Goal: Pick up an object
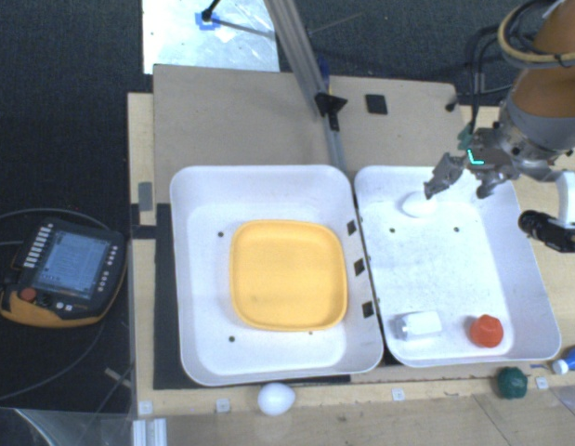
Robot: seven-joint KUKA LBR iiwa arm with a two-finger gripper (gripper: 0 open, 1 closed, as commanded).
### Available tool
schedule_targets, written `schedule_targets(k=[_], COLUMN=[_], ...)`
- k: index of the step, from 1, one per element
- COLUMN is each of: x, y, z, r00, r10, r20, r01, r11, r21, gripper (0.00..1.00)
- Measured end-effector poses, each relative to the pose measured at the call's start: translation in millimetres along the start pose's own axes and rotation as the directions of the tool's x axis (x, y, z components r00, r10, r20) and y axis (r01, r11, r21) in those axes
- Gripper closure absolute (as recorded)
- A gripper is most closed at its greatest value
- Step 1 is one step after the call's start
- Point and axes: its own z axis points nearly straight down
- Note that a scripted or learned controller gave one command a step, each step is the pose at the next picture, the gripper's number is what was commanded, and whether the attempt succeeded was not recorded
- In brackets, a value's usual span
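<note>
My gripper (464, 183) hovers over the far edge of the right bin (524, 277), open, its two dark fingers spread apart with nothing between them. A small white rounded object (419, 204) lies just below and left of the left finger (442, 176), apart from it. At the near end of the right bin lie a white block (417, 324) and a red rounded object (487, 331). A yellow square plate (289, 274) lies in the middle of the left bin (199, 249).
On the bench in front of the bins lie a white egg-shaped object (276, 399), a dark green ball (511, 382) and a blue-tipped item (569, 362). A teach pendant (59, 268) rests on the floor at left. A grey pole (301, 45) slants down behind the bins.
</note>
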Motion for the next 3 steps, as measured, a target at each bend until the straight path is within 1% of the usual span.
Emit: schedule_targets(k=[1, 2, 3], x=[0, 2, 6], y=[0, -1, -8], z=[0, 62, 121], r00=[1.0, 1.0, 1.0], r10=[0.0, 0.0, 0.0], r20=[0.0, 0.0, -0.001], r01=[0.0, 0.0, 0.0], r11=[1.0, 1.0, 1.0], r21=[0.0, 0.005, 0.005], gripper=[0.0, 0.0, 0.0])
